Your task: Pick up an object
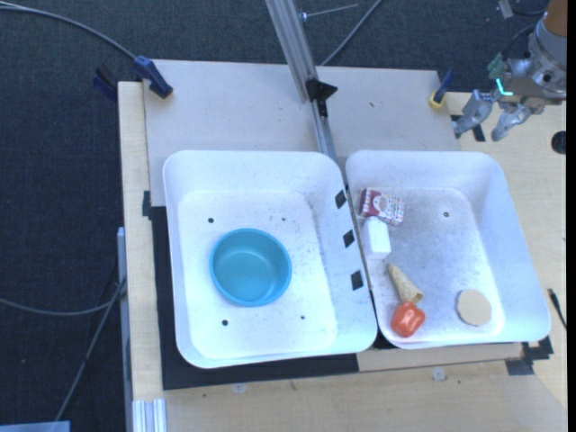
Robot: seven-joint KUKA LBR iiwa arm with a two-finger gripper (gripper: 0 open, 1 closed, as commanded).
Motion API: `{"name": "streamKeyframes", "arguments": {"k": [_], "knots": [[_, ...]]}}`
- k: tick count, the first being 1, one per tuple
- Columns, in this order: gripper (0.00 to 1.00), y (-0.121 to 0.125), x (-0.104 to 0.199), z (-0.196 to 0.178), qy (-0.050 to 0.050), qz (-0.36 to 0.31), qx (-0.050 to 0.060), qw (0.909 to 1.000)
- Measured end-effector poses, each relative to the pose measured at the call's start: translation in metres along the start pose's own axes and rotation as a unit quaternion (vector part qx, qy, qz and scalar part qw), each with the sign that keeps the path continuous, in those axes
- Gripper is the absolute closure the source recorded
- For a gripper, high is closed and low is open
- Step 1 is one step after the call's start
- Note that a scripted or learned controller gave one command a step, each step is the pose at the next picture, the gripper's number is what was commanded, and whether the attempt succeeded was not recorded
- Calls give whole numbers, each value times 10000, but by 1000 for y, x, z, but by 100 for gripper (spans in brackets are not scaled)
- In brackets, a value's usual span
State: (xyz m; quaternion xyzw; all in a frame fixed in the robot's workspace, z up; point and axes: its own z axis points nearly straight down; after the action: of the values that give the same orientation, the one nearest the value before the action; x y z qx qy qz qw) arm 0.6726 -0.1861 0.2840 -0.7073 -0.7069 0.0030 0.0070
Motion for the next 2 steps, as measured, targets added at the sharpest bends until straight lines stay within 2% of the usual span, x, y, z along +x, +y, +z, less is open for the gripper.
{"name": "streamKeyframes", "arguments": {"k": [1, 2], "knots": [[0, 1, 0, -5, -7, -4, -37, 10000], [0, 1, 2, 60, -5, -2, 2, 10000]]}}
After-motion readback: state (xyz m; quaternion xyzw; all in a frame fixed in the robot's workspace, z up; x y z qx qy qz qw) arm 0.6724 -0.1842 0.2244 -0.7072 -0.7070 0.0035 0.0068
